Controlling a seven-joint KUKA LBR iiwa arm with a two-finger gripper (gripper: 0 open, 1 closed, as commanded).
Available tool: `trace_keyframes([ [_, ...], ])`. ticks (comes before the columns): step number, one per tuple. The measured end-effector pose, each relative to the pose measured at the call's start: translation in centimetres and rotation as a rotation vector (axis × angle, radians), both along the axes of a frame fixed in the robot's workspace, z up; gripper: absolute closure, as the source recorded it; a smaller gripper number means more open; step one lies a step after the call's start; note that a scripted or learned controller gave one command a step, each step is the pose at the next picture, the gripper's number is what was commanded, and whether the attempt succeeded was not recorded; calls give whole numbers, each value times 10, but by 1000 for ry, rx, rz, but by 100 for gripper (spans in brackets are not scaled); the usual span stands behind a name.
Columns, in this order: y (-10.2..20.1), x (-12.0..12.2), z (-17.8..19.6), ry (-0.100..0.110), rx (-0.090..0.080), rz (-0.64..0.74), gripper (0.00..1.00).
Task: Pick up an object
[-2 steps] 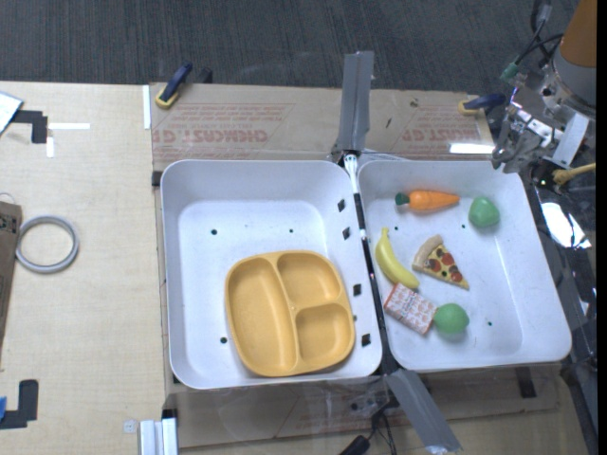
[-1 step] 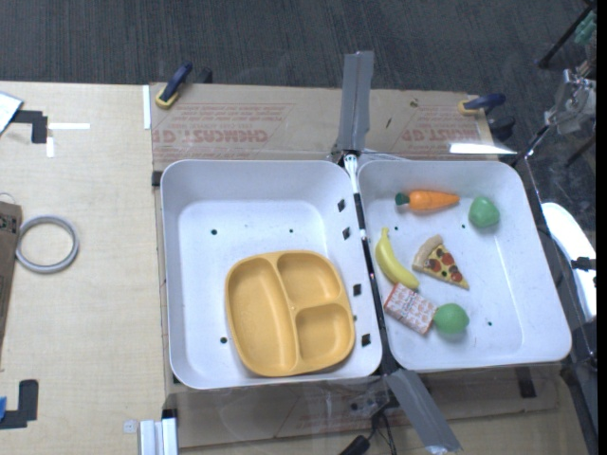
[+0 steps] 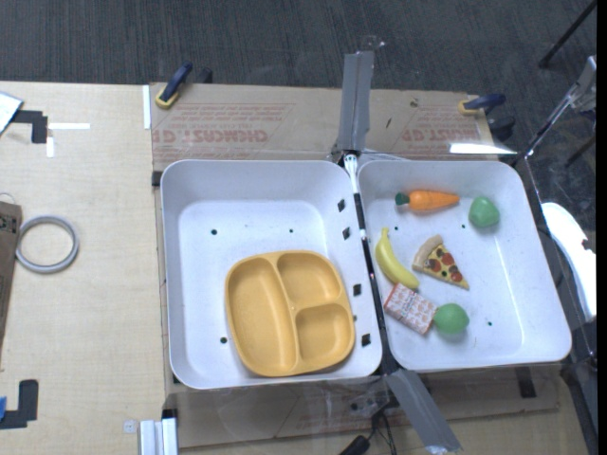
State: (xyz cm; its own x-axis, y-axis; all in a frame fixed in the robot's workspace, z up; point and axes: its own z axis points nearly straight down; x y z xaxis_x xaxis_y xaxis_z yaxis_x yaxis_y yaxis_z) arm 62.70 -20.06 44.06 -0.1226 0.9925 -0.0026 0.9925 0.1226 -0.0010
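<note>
The right bin [image 3: 531,282] holds several toy foods. An orange carrot [image 3: 429,199] lies near its back wall, with a green ball [image 3: 484,212] to the carrot's right. A yellow banana [image 3: 395,261] lies by the left wall, and a pizza slice [image 3: 441,262] rests in the middle. A pink-and-white patterned block [image 3: 410,308] sits near the front, touching a second green ball [image 3: 450,319] on its right. In the left bin [image 3: 190,254], a yellow divided plate [image 3: 289,311] lies flat.
A roll of tape [image 3: 44,243] lies on the wooden bench at the left. Cardboard [image 3: 247,126] lies behind the bins with blue clamps [image 3: 174,83] at its corners. A grey upright post [image 3: 356,102] stands at the back between the bins.
</note>
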Motion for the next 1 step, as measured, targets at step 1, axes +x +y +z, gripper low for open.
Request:
trace_keyframes([
  [1,-22,17,0,-1,0,288,100],
])
